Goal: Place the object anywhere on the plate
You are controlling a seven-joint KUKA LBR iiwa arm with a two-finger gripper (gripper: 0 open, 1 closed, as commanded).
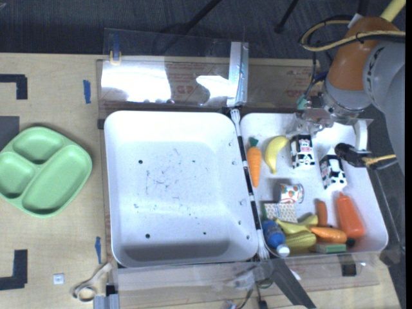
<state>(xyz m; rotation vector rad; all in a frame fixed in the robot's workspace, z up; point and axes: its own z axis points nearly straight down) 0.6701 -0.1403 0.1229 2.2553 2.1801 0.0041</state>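
Pincer (313,118) state unreadable; just below it, cow carton (302,152) looks light and stiff: grip its flat sides.

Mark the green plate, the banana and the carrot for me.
green plate (64,172): camera view, bare floor of its large compartment.
banana (275,152): camera view, middle of the curved body.
carrot (255,165): camera view, middle of the orange root.

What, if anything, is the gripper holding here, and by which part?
It cannot be told. The gripper sits low over the right bin, just above a black-and-white toy cow, but nothing shows between its fingers.
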